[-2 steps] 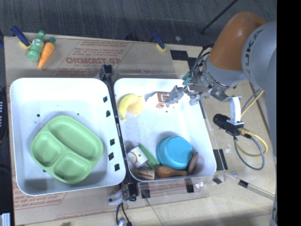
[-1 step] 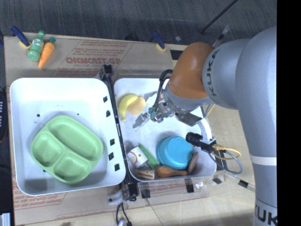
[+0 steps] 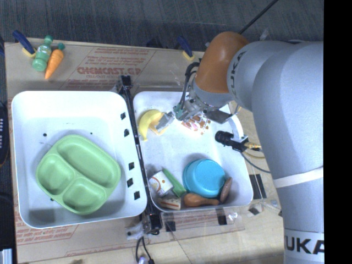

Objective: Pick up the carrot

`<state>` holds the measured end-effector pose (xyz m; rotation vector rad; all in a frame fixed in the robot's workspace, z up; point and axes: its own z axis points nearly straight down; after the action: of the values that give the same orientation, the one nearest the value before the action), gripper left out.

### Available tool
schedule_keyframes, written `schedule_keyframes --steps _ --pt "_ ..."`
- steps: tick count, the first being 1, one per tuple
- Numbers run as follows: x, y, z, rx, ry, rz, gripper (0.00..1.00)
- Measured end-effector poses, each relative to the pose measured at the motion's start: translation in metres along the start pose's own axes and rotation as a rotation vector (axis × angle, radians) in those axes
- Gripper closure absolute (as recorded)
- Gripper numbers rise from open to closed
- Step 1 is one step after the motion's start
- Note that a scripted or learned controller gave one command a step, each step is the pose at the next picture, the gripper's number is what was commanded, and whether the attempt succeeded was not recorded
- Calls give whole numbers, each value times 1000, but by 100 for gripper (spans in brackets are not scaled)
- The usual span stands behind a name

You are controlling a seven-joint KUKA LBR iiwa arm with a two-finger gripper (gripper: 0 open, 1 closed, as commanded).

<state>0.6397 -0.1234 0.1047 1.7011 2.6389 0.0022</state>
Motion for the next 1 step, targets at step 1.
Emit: schedule_keyframes --steps 1 --pt "25 8 11 6 3 -330 0"
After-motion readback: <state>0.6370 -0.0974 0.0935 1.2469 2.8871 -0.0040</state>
